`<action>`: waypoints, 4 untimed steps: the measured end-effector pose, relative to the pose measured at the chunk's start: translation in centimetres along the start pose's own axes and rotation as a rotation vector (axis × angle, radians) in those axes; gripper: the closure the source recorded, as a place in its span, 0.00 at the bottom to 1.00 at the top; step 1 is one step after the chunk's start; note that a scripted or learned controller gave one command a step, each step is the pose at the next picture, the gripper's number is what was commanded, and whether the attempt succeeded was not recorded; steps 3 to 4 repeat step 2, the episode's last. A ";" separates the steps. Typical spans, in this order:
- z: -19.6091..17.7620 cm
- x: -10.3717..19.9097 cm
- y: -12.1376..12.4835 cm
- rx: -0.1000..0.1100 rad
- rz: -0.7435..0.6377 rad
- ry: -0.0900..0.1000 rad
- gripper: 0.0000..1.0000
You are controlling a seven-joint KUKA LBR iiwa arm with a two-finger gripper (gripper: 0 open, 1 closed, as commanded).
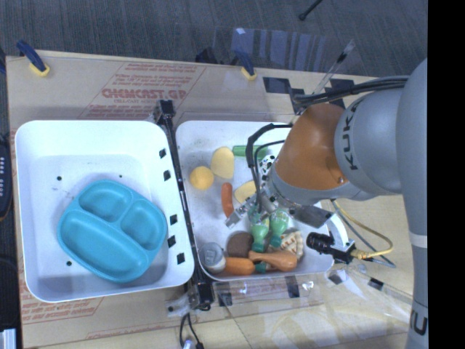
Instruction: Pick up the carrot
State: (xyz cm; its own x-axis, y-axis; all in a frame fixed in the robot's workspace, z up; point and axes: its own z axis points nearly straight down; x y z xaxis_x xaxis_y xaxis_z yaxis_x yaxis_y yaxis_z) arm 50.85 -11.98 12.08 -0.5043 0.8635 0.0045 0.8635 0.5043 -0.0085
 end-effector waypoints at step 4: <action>-15.5 5.6 2.3 -0.005 -0.409 -0.012 1.00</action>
